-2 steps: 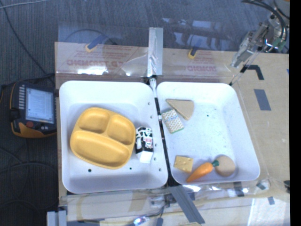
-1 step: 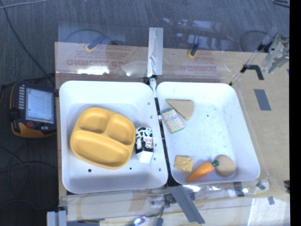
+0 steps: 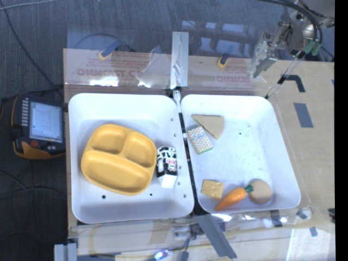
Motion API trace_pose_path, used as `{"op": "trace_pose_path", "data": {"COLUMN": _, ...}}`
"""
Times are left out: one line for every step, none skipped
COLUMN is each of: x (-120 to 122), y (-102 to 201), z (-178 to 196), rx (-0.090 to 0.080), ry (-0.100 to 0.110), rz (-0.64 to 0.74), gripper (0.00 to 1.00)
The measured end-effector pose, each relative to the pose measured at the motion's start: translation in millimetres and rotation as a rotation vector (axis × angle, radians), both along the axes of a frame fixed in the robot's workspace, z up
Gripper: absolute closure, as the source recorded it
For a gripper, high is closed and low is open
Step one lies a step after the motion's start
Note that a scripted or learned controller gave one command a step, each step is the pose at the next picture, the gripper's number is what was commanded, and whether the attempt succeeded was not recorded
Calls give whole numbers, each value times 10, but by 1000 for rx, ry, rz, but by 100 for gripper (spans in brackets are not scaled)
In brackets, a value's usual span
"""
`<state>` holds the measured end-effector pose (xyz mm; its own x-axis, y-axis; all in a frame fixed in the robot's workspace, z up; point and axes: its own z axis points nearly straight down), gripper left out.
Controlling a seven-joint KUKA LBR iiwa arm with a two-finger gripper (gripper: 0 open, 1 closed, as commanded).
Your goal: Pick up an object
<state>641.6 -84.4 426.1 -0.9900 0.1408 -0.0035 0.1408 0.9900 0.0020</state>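
The gripper [image 3: 262, 56] hangs above the bench beyond the right bin's [image 3: 283, 145] far right corner; whether its fingers are spread cannot be told. That bin's middle and right side lie bare. Near its far-left wall sit a tan wedge [image 3: 209, 124] and patterned packet [image 3: 199, 140]. Along the near edge: cracker [image 3: 211, 188], carrot [image 3: 231, 198], egg-like ball [image 3: 260, 191]. The left bin [image 3: 76, 124] holds a yellow divided tray [image 3: 119, 157] and cow-print carton [image 3: 167, 165].

Robot lab: teach pendant [image 3: 37, 126], taped bench [image 3: 310, 124], floor cables [image 3: 32, 64].
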Motion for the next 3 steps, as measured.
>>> {"op": "trace_pose_path", "data": {"x": -172, "y": 974, "z": -846, "rx": 0, "ry": 2, "rz": -68, "gripper": 100}}
{"op": "trace_pose_path", "data": {"x": -140, "y": 667, "z": 94, "rx": -2, "ry": -2, "rz": 71, "gripper": 100}}
{"op": "trace_pose_path", "data": {"x": -39, "y": 759, "z": -1357, "rx": 0, "ry": 3, "rz": -173, "gripper": 100}}
